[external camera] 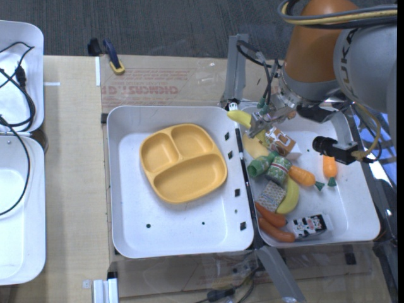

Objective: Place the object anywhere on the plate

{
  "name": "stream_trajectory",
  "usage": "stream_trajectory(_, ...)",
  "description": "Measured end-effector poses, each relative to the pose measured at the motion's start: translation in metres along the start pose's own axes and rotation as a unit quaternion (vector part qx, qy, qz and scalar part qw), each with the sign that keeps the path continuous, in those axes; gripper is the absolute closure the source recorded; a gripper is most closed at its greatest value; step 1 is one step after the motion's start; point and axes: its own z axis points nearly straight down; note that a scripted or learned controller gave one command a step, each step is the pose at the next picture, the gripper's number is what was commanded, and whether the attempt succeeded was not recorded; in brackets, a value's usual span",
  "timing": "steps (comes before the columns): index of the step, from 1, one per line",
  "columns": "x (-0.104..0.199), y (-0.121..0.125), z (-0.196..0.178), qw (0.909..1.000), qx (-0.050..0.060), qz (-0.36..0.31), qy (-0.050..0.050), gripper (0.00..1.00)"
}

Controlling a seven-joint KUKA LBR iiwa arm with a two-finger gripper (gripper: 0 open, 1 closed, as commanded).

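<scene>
A yellow plate (183, 163) with three compartments lies in the left bin (126, 232), and nothing rests on it. My gripper (262, 120) hangs low over the far left corner of the right bin (360, 213). It sits just right of a small yellow banana-like piece (238, 116) and above a brown packet (281, 142). Nothing can be made out in its grasp. The arm's orange band (319, 30) rises above it and hides the bin's far edge.
The right bin holds several toy foods: green pieces (268, 166), an orange carrot (302, 176), a second carrot (329, 167), a banana (290, 197), red sausages (273, 214) and a black-and-white carton (309, 225). A black part (328, 146) juts over the bin.
</scene>
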Motion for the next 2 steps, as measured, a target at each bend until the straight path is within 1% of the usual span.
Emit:
stream_trajectory(1,0.036,-0.003,-0.021,0.9998,-0.002,0.022,0.0,1.0)
stream_trajectory(2,0.013,-0.022,-0.007,0.9984,-0.002,-0.056,0.0,1.0)
